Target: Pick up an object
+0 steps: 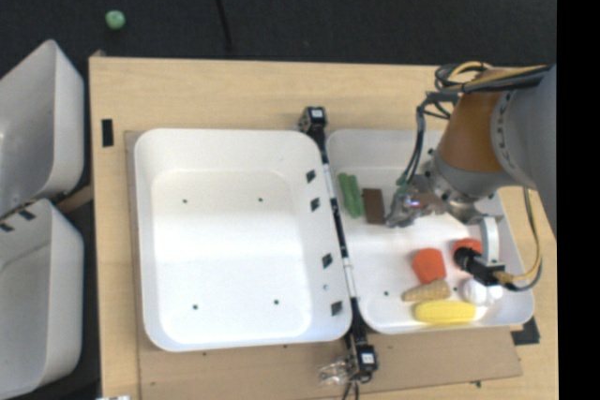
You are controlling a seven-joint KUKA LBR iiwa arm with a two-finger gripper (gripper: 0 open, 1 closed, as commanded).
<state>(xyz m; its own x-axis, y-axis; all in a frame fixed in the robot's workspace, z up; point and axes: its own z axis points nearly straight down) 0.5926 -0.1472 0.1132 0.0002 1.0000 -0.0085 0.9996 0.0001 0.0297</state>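
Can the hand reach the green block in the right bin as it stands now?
Probably yes. The hand hangs near the brown block, and the green block lies just beyond it, uncovered.

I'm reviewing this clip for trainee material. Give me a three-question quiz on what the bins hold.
1. True or false: the green block lies in the left bin.
2. Which object lies nearest the hand? A) yellow banana B) brown block C) orange block
3. Fill in: the banana lies along the right bin's ____ edge.

Key: 1 false; 2 B; 3 front.
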